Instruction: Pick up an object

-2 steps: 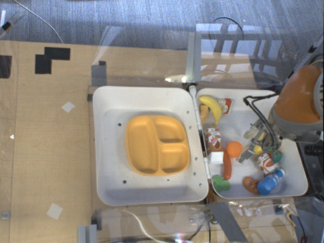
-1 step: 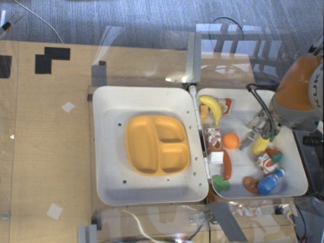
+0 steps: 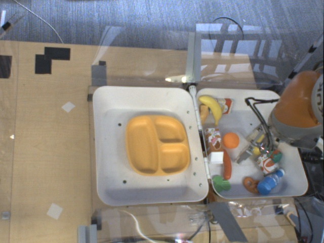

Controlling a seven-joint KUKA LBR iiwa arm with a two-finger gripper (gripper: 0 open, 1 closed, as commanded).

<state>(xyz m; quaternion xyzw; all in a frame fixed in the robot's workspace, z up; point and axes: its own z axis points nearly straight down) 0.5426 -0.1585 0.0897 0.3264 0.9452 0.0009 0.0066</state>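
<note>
My gripper [image 3: 257, 145] reaches down into the right bin [image 3: 293, 189] from the right, under the grey arm with its orange band [image 3: 299, 101]. It hangs just right of an orange ball [image 3: 231, 140] and directly above-left of a small red, white and green can [image 3: 267, 162]. A little yellow piece [image 3: 256, 150] sits right at the gripper's tip. A banana [image 3: 211, 107] lies at the bin's far left corner. A blue bottle [image 3: 268, 182] and a brown pretzel-shaped piece [image 3: 249, 184] lie near the front edge.
The left bin [image 3: 109, 135] holds a yellow divided plate [image 3: 157, 145]. Along the right bin's left side lie a printed carton [image 3: 213, 138], a white cube [image 3: 216, 158], a red sausage [image 3: 227, 168] and a green piece [image 3: 221, 184]. A black cable [image 3: 255, 110] loops over the bin.
</note>
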